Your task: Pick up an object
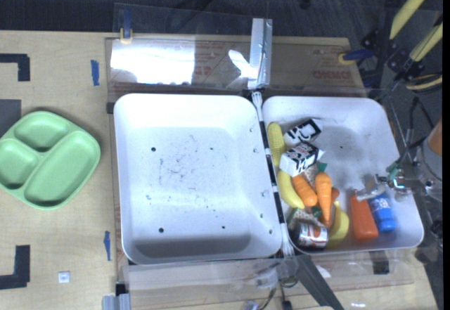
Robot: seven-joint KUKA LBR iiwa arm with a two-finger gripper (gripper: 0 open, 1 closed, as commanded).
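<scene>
In the camera view, the arm enters at the right edge of the frame, with only a sliver of orange showing there. The gripper (394, 181) sits low over the right bin (351, 113), near that bin's right wall, as a small metallic cluster with a teal spot. Whether the fingers are open or closed cannot be told at this size, and nothing can be seen held between them.

The right bin carries all the loose things, gathered along its left and lower parts. A yellow corn cob (275, 137) lies against the left wall. Just right of it are two black-and-white patterned blocks (302, 143), one above the other. Below them a banana (287, 189) curves down the left wall, with two orange carrots (315, 190) lying side by side next to it. A can with a red label (311, 233) rests at the lower left corner. Further right, an orange bottle-like item (363, 220) lies beside a blue-and-white bottle (384, 214); both lie just below and left of the gripper, close to it.

The left bin (190, 175) shows a bare white floor with faint scuffs and a few small dark dots.

On the wooden worktop (56, 76), left of both bins and well apart from them, sits a green divided plate (46, 159).
</scene>
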